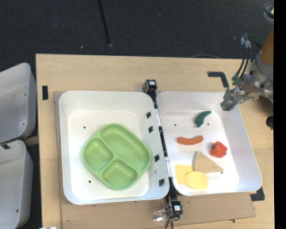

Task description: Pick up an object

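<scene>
Claw (pixel 230 101) at right bin (pixel 238 175) rim, fingers perhaps blurred

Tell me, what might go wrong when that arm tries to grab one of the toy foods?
The gripper sits over the right white bin's far rim, so a straight descent could strike the wall rather than reach any food.

The yellow round piece, yellow square slice and tan wedge overlap, so a grab there might lift two or nudge all three.

The thin orange sausage lies flat and may slip out.

one fixed overhead camera looks down aslant on both bins (pixel 109 97).
</scene>
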